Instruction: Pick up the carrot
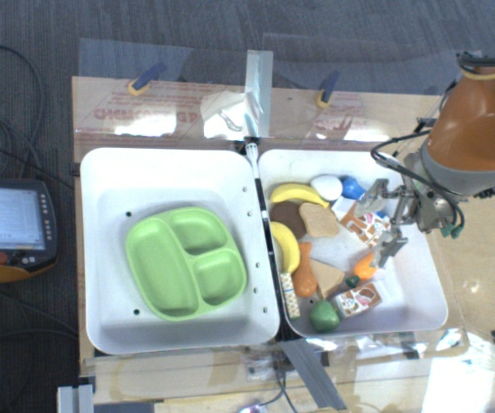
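Orange carrot [364, 268] | right bin [419, 312] | long axis unclear | gripper [391, 252] just above, grip undeterminable

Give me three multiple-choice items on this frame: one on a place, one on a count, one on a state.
1. Where does the green plate lie?
A. In the left bin
B. In the right bin
C. On the bench outside both bins

2. How many compartments does the green plate have?
A. One
B. Three
C. Six

3. Where does the gripper stand relative to the carrot?
A. Over the left bin, far from it
B. Down in the right bin, right beside it
C. Raised high above the bench with the carrot lifted clear of the bin

Answers:
1. A: the plate rests on the floor of the left bin, across the divider from the food.
2. B: two smaller sections and one large one show.
3. B: the gripper reaches into the right bin, with its tip next to the orange carrot, which lies among the other food.
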`<action>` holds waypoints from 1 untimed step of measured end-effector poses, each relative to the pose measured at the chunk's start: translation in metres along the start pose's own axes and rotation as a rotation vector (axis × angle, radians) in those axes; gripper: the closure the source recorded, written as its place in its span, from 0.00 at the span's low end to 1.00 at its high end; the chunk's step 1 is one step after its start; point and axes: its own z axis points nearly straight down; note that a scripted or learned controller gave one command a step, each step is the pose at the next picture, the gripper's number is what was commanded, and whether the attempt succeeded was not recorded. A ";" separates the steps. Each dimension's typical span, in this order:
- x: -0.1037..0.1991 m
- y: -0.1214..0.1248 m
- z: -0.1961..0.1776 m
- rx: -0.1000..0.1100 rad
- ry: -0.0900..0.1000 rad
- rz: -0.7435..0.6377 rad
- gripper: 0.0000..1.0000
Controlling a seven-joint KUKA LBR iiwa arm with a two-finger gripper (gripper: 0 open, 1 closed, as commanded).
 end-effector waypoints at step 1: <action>0.015 -0.004 0.112 0.004 -0.015 0.057 0.00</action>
